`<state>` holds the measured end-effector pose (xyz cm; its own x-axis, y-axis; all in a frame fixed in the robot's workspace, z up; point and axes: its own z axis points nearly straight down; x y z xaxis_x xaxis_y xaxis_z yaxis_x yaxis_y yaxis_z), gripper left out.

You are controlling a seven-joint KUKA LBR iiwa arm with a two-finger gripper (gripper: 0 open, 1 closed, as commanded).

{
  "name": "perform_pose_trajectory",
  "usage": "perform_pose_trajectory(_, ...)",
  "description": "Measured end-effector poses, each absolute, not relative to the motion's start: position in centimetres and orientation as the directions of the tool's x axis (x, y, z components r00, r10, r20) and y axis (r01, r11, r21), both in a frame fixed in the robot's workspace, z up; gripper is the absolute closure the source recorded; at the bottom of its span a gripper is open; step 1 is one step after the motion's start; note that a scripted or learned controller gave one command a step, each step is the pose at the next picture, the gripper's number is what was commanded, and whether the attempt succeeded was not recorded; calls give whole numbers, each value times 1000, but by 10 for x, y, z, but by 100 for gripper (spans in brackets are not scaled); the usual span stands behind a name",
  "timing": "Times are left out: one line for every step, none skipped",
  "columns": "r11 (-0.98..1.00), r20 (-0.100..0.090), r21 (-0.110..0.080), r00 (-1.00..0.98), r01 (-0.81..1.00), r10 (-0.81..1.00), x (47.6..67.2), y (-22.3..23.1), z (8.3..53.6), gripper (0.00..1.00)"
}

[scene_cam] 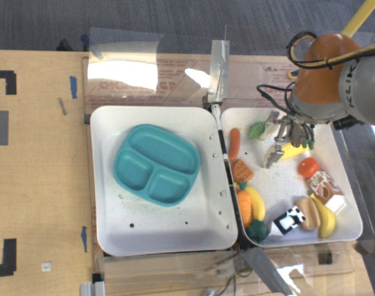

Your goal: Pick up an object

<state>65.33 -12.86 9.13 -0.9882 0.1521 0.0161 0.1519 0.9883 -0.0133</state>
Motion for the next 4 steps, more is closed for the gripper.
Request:
perform_pose_trajectory(975, -8, -2, -975, 222, 222, 629, -187, 89, 0)
perform_pose_trajectory(976, -23, 0, -976, 218, 218, 634, -185, 103, 100)
perform_pose_trajectory(908, -14, 9, -908, 419, 419, 629, -69, 190, 100)
perform_pose_trajectory(853, -15, 7, -852, 523, 523, 651, -73, 276, 100)
